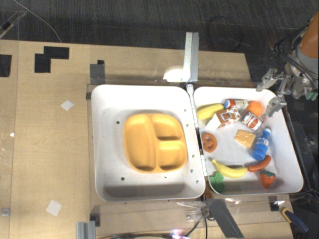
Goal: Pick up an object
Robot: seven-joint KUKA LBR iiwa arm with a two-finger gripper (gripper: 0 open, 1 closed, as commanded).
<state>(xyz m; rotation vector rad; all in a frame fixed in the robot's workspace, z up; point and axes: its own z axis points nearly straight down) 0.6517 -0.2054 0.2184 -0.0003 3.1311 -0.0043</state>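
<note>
— Wooden surface [45, 148] carried two white bins side by side, didn't it?

— Yes. A yellow divided tray [153, 141] sat in the left bin [104, 133]; the right bin [289, 153] held the toy food.

— Where were those things relative to the pincer [277, 102]?

— It stood at the right bin's upper right corner, by the rim. An orange [255, 107] lay just to its left, with a small red-and-white package [250, 120] below that. A blue bottle [261, 144], a tan cracker-like square [244, 138], two bananas [209, 111] [230, 170], a donut [209, 142] and a sausage [258, 165] lay farther down and left.

— Was it holding anything?

— Nothing showed between its fingers. Whether they were apart or together, I couldn't tell.
</note>
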